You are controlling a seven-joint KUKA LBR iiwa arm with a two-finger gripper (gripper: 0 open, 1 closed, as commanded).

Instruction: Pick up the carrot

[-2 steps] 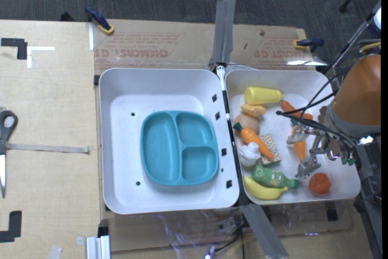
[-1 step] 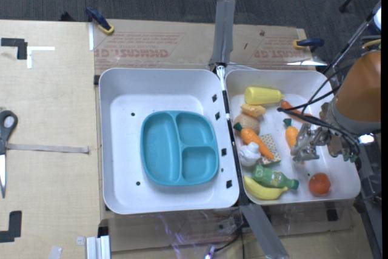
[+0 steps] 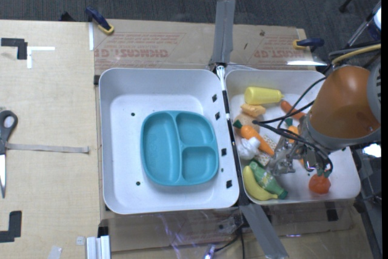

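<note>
I hold the gripper (image 3: 290,158), finger state indeterminate, lower right of frame, beside the carrot (image 3: 257,138) for approach.

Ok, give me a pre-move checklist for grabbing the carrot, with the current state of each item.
1. Carrot located in the right bin: ok; it lies near the bin's left side, orange with a green end.
2. Gripper over the right bin: ok; it sits right of the carrot, not above it.
3. Carrot free of neighbours: not ok; a white item and a green item crowd it.
4. Cables away from the carrot: not ok; black cables cross just above it.
5. Gripper carrying nothing: cannot tell; its tip is too cluttered to read.
6. Left bin's blue tray out of the way: ok.
</note>
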